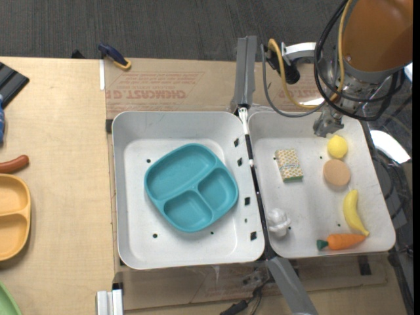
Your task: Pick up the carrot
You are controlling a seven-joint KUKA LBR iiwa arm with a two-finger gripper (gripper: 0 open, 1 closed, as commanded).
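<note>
1. At the far left of the bench, an orange sectioned plate (12, 218) is lying partly cut off by the frame edge, with a red sausage-shaped toy (14, 163) sitting just above it.
2. The left white bin (125, 176) is holding a teal three-compartment plate (190, 187), which is resting tilted near the bin's middle.
3. A blue and yellow clamp (113, 56) is lying on the brown cardboard sheet (157, 87) behind the left bin.
4. The right white bin (308, 205) is holding several things: a small crumpled white object (278, 222) is sitting near its front left, and a tan patterned block (289, 165) is lying farther back.
5. The carrot (342, 241) is lying along the front wall of the right bin, green end pointing left, with a banana (354, 212) just behind its orange tip.
6. A beige round object (336, 173) is sitting behind the banana, touching a lemon (337, 147) behind it.
7. The gripper (326, 123) is hanging over the back of the right bin, just beside the lemon and well apart from the carrot; whether it is released or clenched cannot be told.
</note>
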